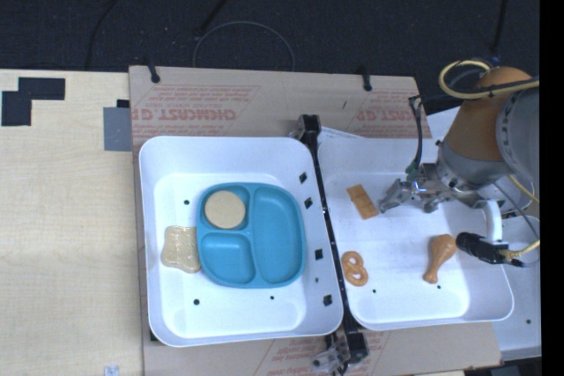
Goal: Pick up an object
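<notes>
The tool (410, 195) stands open and empty in the right bin (493, 299). The cracker (361, 201) lies just to its left, long axis running toward the camera.

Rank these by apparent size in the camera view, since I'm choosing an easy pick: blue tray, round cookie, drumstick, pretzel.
1. blue tray, by far the largest
2. round cookie
3. drumstick, longer than the cookie but thinner; those two are close
4. pretzel, the smallest
</notes>
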Motion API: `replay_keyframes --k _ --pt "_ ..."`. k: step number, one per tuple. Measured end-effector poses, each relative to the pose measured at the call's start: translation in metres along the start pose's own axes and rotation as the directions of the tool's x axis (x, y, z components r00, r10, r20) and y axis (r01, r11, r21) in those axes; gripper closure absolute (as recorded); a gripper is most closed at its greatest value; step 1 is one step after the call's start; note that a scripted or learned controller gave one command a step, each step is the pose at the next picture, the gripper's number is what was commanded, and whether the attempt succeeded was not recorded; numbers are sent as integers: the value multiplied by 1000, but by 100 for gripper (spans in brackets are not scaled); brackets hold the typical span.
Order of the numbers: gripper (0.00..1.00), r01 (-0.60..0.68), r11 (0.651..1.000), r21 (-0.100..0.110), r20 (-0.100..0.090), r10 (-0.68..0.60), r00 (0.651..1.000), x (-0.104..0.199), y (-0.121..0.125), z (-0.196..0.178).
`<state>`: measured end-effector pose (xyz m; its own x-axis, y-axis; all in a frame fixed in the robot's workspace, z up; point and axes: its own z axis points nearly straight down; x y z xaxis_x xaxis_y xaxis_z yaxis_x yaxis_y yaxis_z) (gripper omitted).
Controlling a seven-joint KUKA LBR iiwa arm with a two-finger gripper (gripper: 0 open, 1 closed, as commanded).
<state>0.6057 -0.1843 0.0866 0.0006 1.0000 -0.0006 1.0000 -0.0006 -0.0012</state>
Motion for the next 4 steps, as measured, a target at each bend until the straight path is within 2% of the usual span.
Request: replay_keyframes --k 1,2,3,4 --pt "100 0 1000 1 0 0 1000 0 0 -11" --pt "100 -3 1000 -4 0 3 1000 0 -7 -72" --pt "100 2 1000 -4 0 -2 1000 0 -6 -114" --pt "100 2 1000 -1 -1 -2 1000 -1 -6 -118"
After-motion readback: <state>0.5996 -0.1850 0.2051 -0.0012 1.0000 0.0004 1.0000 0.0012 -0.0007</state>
